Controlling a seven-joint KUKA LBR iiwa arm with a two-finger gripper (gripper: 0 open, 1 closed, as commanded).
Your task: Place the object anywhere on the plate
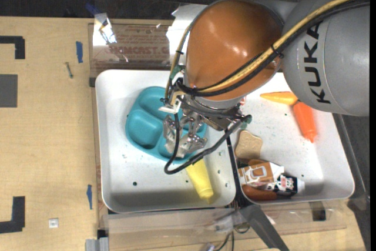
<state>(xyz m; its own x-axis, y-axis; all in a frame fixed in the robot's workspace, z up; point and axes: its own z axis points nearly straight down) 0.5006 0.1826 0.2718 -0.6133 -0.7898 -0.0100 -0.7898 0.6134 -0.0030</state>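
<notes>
A teal plate [145,121] with compartments lies in the left bin [114,156], toward its back. My gripper [182,137] hangs over the plate's right edge, under the orange wrist band. A yellow banana-like object [201,179] lies on the bin floor just right of and in front of the plate, below the gripper. The gripper's metal parts and cables hide what lies between the fingers.
The right bin [332,176] holds an orange carrot [305,120], an orange wedge [278,97], a slice of toast [249,144] and a brown bottle with a label [264,179]. The arm covers the divider between both bins.
</notes>
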